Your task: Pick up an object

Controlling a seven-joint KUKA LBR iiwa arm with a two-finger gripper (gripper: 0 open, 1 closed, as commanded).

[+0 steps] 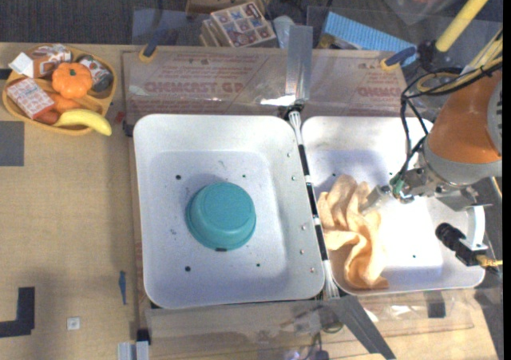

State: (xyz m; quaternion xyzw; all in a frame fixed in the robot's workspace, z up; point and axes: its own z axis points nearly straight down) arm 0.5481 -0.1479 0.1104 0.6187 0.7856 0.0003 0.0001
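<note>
A pale orange cloth lies crumpled in the right bin, against its left wall and stretching toward the front edge. My gripper reaches in from the right and is low over the cloth's upper right edge, touching or nearly touching it. The grey wrist and orange band rise behind it. A teal bowl sits upside down in the middle of the left bin, well away from the gripper.
A divider ridge separates the two bins. On the bench at the far left stands a plate of toy food with a banana and a small pumpkin. Black cables hang beside the arm.
</note>
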